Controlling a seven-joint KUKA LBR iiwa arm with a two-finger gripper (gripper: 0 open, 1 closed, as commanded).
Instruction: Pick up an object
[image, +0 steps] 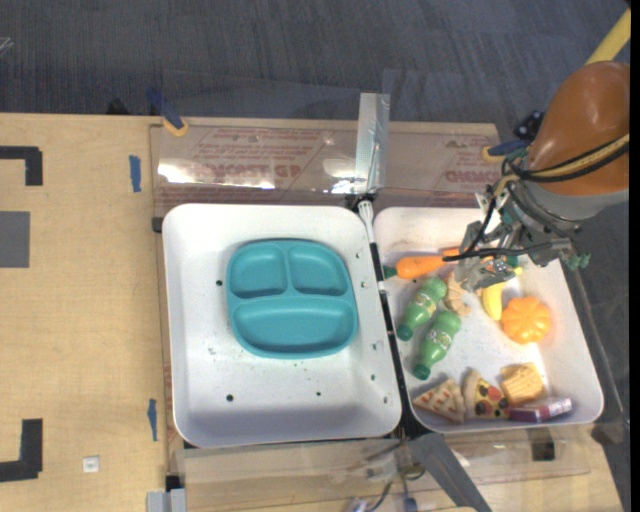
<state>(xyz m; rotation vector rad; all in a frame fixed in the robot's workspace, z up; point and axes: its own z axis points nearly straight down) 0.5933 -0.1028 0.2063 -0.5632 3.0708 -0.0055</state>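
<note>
Two green bottles (428, 325) beside carrot (420, 266)

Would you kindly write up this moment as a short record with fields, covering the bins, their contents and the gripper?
left bin: holds a teal divided plate
right bin: holds the toy food
toy food: carrot, two green bottles, small pumpkin, yellow piece, pizza slice, waffle-like piece, purple marker-like item
gripper: over the upper part of the right bin, near the carrot and the yellow piece
grasp: nothing seen between the fingers
finger state: cannot tell
</note>
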